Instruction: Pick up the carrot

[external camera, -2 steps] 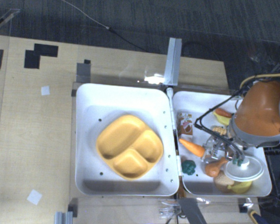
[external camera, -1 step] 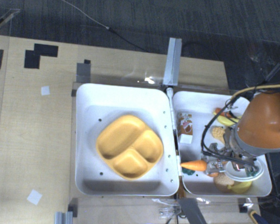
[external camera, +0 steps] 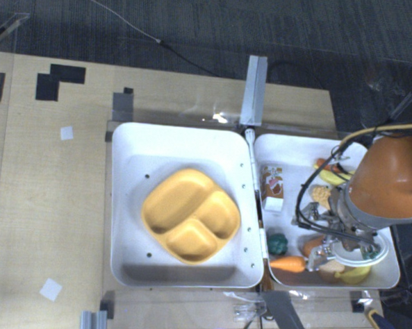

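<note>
The counter [external camera: 43,206] carries two white bins; the left bin [external camera: 123,259] holds a yellow divided tray [external camera: 191,214]; the arm [external camera: 389,180] bends over the right bin [external camera: 290,146], crowded with a small printed carton [external camera: 272,182], lettering unreadable, and a green lump [external camera: 278,243]; the carrot [external camera: 287,265] lies at its near edge; the hand [external camera: 320,256] hovers beside it, whether open or closed one cannot tell.
</note>
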`<state>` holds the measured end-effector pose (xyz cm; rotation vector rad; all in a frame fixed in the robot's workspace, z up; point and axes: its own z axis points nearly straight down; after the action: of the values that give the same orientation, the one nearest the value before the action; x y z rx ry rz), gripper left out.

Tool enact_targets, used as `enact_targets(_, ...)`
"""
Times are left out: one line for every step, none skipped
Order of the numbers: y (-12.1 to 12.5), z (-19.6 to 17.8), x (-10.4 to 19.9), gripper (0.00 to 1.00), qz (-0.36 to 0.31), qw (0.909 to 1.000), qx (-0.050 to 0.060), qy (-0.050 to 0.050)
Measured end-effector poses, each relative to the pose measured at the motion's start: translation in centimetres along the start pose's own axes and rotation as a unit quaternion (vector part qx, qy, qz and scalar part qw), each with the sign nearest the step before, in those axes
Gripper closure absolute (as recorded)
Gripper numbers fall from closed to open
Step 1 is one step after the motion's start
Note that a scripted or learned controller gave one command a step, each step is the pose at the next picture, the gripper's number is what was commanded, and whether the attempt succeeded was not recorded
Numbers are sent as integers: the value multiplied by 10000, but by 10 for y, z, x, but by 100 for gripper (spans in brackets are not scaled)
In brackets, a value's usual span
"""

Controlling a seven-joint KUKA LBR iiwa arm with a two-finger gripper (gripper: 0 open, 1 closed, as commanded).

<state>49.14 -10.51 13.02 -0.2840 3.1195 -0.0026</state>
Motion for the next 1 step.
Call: enact_targets(18, 41, -10, 0, -665, 9978, 12, -10)
